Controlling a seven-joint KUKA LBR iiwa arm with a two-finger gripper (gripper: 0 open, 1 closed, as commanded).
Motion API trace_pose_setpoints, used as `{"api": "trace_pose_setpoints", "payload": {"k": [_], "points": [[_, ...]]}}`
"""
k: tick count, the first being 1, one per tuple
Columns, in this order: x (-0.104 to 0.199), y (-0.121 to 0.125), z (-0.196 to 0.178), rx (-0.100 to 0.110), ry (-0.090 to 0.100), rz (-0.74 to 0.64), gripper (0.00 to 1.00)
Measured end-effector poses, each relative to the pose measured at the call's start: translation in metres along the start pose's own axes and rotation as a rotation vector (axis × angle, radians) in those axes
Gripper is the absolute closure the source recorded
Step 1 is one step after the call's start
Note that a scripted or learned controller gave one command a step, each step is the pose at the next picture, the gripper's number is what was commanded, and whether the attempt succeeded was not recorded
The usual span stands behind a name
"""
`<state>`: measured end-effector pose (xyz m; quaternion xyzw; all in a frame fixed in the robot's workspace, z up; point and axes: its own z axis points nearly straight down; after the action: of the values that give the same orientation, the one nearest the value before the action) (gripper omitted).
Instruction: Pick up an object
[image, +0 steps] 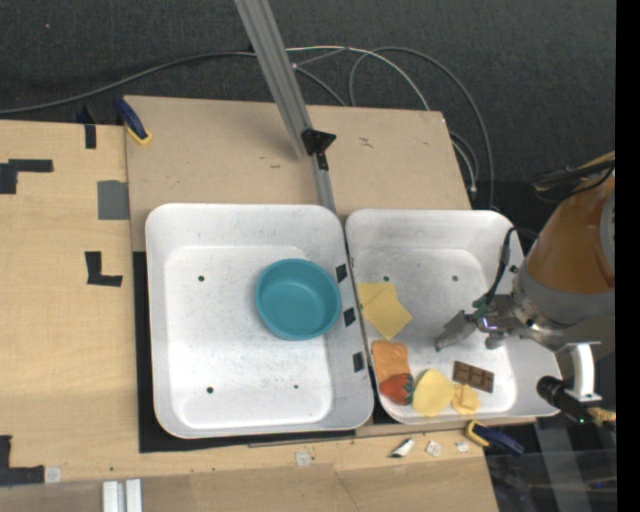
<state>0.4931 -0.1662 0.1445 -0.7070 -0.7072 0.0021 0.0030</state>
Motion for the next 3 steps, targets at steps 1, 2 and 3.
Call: {"api": "trace_pose_setpoints", "payload": {"k": [1, 2, 3], "points": [[0.001, -0.001, 0.054, 0.0, 0.0, -0.001, 0.0], [0.002, 0.0, 0.042, -0.003, 0.001, -0.002, 1.0], [0.002, 0.001, -0.021, -0.011, -0.002, -0.002, 1.0]]}}
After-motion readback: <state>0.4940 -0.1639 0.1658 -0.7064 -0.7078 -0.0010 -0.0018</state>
